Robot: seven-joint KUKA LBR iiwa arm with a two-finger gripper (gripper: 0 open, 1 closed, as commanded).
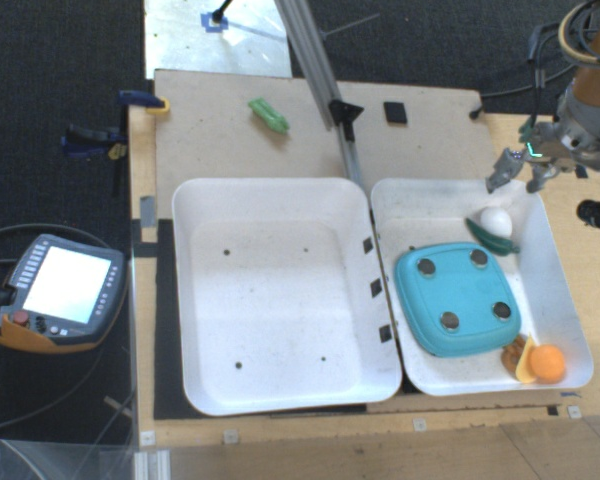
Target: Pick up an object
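Orange ball [548, 363] sits at the near right corner of the right bin [560, 268], touching a small brown-and-yellow thing [518, 356] just to its left. Both lie against the near right corner of the teal tray [457, 300], a rounded square turned upside down with four grey round feet on top, which takes up most of that bin's floor. Beyond the tray's far right corner lies a white ball [496, 219], resting on a dark green strip [492, 238] that pokes out on either side of it.

Above the far right edge of the right bin, past the white ball, hangs the gripper [521, 175]. Its two fingers point down and stand apart, with nothing between them. The grey arm [592, 108] rises behind it toward the right, with cables looping around its top.

Left of the tray, across the touching rims, is the left bin [195, 268], its floor marked with a few dark dots. Beyond both bins runs a pale board [210, 138] with a green object [269, 115] and a small black square [396, 113] on it, and a metal pole [315, 58] slants down to the gap between the bins. Far to the left of the bins, on dark floor, lies a control pendant [58, 290] with a bright screen.
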